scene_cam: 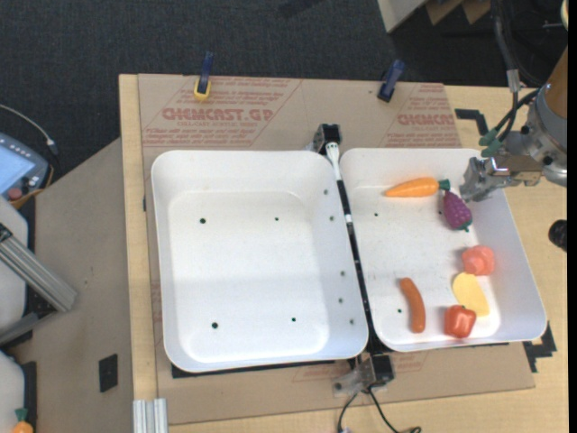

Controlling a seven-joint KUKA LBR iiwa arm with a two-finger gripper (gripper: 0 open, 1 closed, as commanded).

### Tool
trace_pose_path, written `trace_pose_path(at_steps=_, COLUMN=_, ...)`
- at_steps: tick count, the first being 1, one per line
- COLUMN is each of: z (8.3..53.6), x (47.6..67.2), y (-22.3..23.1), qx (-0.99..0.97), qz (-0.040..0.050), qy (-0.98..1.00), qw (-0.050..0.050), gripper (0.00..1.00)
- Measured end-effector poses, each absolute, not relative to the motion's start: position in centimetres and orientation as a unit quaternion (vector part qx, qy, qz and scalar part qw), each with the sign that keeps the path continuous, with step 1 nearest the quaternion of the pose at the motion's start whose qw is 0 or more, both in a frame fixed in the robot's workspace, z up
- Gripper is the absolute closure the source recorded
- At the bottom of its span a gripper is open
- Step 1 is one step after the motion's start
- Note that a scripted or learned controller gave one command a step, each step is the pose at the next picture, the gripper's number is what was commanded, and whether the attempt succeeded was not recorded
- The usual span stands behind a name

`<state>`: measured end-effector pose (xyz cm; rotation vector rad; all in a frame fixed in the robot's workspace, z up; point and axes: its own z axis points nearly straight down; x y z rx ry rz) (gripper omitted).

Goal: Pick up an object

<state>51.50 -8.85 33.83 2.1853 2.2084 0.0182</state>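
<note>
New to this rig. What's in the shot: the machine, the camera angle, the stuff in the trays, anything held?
One fixed camera looks down at a slant on a bench covered with cardboard. On it sit two shallow white bins side by side: the left bin and the right bin.

The machine is a robot arm reaching in from the right edge of the view. Its gripper sits at the upper right of the right bin, close to the purple toy. I cannot tell whether its fingers are open or shut, and nothing is visibly held between them.

The right bin holds toy food: an orange carrot, a purple grape-like piece, a pink piece, a yellow piece, a red pepper and a sausage.

The job is to pick up one object; none looks lifted yet.
</note>
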Motion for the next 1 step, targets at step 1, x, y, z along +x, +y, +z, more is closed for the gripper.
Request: trace_pose_path(at_steps=1, z=34.87, x=51.57, y=-8.86, qx=0.703, qz=0.0064, qy=0.711, qw=0.019, gripper=1.0)
